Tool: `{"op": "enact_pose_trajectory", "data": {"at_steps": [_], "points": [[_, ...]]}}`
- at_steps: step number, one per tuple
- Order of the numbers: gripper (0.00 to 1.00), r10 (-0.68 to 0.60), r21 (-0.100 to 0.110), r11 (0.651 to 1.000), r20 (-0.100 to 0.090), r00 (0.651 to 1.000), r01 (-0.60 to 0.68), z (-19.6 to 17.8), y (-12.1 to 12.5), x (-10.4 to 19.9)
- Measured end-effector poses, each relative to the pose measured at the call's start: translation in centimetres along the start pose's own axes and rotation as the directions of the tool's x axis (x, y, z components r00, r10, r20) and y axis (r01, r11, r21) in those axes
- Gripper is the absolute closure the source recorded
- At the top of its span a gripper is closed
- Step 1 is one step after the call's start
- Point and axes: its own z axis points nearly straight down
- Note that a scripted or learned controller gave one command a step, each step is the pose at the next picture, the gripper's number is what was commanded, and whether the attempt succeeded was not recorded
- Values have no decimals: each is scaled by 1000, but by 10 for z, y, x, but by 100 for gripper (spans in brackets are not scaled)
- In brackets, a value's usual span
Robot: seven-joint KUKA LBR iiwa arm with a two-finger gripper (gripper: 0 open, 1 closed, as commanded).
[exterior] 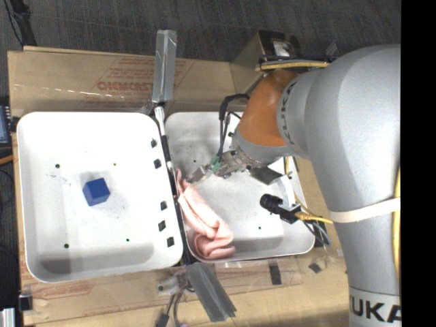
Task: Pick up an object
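The pink cloth [204, 223] lies bunched along the left wall of the right bin [272, 247], running from mid-wall down to the near corner. A blue block [97, 191] sits alone on the floor of the left bin [41, 142], well apart from the arm. The pincer [208, 169] hangs low in the right bin, just above and beside the cloth's upper end, apparently touching nothing; whether it is open or closed I cannot tell. The grey arm [340, 135] with its orange band [266, 114] covers much of that bin. Risk, as I judge it: the cloth hugs the wall and the divider between the bins, so a descent may strike the rim, or pinch only a loose fold that slips free on lifting.
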Motion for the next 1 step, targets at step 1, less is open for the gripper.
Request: {"op": "enact_pose_trajectory", "data": {"at_steps": [1], "points": [[0, 227, -1, 974, 1, 974, -227, -1, 67, -40]]}}
